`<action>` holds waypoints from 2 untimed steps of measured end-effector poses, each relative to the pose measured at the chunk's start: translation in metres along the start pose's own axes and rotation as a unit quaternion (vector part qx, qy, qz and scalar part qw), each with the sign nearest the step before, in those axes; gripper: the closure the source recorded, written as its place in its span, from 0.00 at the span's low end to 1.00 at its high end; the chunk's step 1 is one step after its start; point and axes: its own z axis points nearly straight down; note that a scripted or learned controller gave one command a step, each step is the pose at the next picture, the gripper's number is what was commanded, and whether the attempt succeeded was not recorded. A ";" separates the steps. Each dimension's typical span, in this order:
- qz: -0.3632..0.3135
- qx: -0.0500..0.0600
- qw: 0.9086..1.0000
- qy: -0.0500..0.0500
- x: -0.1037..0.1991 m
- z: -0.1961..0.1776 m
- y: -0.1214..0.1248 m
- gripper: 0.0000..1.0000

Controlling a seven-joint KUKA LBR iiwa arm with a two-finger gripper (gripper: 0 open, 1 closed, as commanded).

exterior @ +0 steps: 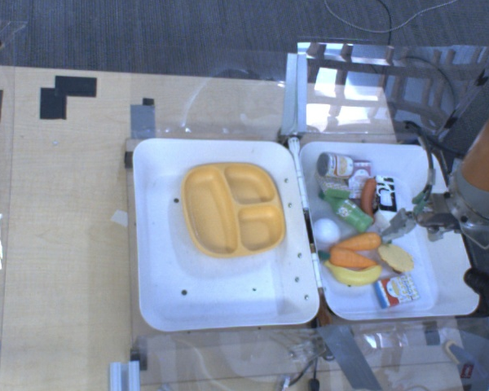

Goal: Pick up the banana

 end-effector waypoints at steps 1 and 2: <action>-0.072 -0.002 0.997 -0.001 -0.067 -0.094 0.028 0.00; -0.070 0.000 0.998 0.000 0.007 0.058 -0.004 0.00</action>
